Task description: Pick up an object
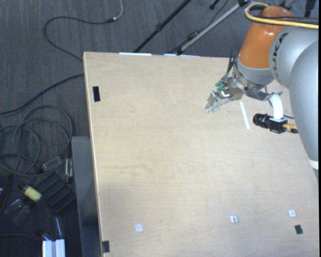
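My gripper [214, 103] hangs at the end of the grey arm with the orange band [259, 42], over the upper right part of a pale wooden board [176, 159]. It points down and to the left, close above the board. A thin white stick [244, 115] lies on the board just to the right of the gripper, apart from it. No object shows under the gripper or in it.
A small black tag [96, 93] sits near the board's left edge. Small white and black tags [234, 219] dot the board's lower right. Cables and a dark box [53, 189] lie on the carpet to the left. Tripod legs [203, 23] cross behind the board.
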`<state>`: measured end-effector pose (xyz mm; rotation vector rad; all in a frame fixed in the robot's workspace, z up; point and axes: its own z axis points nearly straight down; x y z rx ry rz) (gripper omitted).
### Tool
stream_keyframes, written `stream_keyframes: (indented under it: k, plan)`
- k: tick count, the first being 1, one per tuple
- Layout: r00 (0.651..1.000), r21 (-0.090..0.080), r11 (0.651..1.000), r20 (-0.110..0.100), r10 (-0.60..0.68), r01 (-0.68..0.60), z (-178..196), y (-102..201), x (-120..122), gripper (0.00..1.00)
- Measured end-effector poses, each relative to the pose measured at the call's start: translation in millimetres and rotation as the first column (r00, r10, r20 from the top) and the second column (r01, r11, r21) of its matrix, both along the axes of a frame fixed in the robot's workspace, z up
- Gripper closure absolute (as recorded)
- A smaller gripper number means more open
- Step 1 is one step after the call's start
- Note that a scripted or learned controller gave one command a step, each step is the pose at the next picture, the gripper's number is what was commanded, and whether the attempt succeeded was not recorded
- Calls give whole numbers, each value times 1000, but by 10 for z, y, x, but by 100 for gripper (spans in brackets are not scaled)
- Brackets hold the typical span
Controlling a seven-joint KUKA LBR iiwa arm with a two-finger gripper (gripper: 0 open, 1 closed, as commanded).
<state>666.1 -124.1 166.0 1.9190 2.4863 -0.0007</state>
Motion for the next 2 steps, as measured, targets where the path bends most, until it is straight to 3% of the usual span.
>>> stream_keyframes:
  k: [1,2]
  plan:
    - [966,-2,966,-1,259,-259,-692,-615,20,100]
    - [966,-2,966,-1,259,-259,-691,-614,20,0]
